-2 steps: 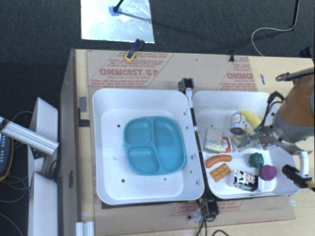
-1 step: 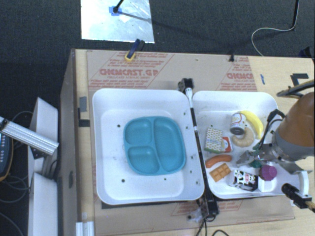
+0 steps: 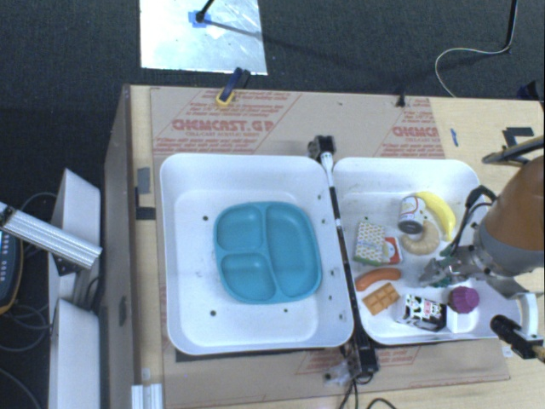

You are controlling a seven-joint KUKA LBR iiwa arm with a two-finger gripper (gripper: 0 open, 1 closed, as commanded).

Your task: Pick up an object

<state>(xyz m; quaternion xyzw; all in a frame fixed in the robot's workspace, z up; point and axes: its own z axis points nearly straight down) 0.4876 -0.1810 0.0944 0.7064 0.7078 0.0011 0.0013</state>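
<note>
Only readable writing is on the brown sheet under the bins – "CHEMCAST GP" in red, printed again upside down toward the far right corner. The small black-and-white carton has print on it but it's too tiny to read.

The gripper sits low in the right bin, and whether it's spread or pinched I can't tell, it's a dark blur there. Clustered round it: a purple object just beside it on the near side, the carton a bit further toward the front edge, a tan ring and a can just beyond it with a banana curled around them. Off to its left – a checkered packet, a sausage and a waffle-like piece.

The left bin, well away from the gripper, holds a blue divided tray.

The arm is cut off at the right edge.
</note>
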